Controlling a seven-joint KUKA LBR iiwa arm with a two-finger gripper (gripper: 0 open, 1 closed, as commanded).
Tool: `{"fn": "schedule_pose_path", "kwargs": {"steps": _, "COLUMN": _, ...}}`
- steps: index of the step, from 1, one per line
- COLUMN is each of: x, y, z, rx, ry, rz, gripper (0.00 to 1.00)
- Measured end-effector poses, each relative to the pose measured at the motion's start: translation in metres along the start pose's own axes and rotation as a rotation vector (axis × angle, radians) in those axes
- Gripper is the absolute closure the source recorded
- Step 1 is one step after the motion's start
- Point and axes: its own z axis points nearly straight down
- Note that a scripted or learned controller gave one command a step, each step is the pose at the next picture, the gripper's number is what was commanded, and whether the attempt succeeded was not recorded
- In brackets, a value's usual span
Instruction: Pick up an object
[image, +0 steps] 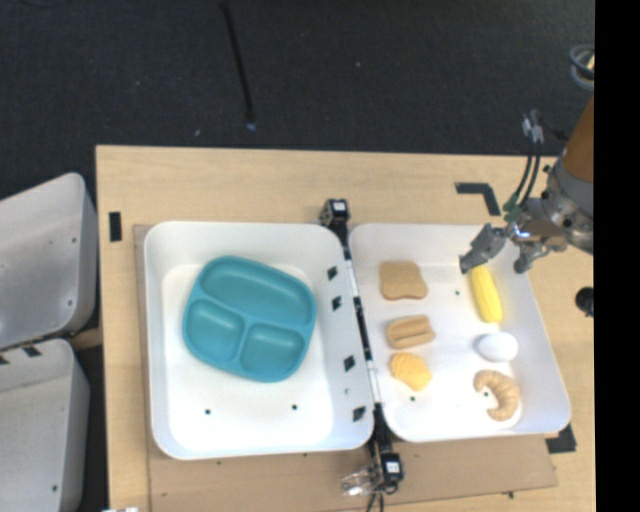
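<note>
1. Nearest the camera, at the bench's (120, 480) near edge, a small clip-like fitting (372, 478) sits where the two bins meet, and bare wood runs along the front on both sides of it.
2. Over to the right bin (548, 345): a curled croissant (500, 392) lies in the near right corner, close to the rim, with little room between it and the wall.
3. Just beyond it sits a white egg-shaped piece (496, 346), and to the left an orange ridged snack (410, 371), close to the centre divider.
4. Moving farther back, a tan bread roll (409, 331) and a toast slice (402, 281) line up along the left side of that bin, each apart from the next.
5. Now the corn cob (486, 292): yellow, long, lying lengthwise near-to-far in the right half of the bin, white floor open on both long sides.
6. Right above its far end hangs the gripper (503, 252), fingers spread wide, one to the left of the cob's tip and one to the right. Nothing is between them.
7. The grey arm comes in from the right edge, over the bin's far right corner.
8. Left bin (160, 420): a teal divided plate (250, 318) sits in the middle, with white floor open all round it, widest along the near side.
</note>
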Motion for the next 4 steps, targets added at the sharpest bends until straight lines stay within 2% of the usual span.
{"fn": "schedule_pose_path", "kwargs": {"steps": 2, "x": -0.005, "y": 0.002, "z": 0.085, "rx": 0.003, "ry": 0.000, "rz": 0.005, "gripper": 0.00}}
{"fn": "schedule_pose_path", "kwargs": {"steps": 3, "x": -0.009, "y": -0.008, "z": 0.142, "rx": 0.006, "ry": 0.001, "rz": 0.003, "gripper": 0.00}}
{"fn": "schedule_pose_path", "kwargs": {"steps": 4, "x": -0.010, "y": -0.006, "z": 0.127, "rx": -0.003, "ry": 0.000, "rz": 0.007, "gripper": 1.00}}
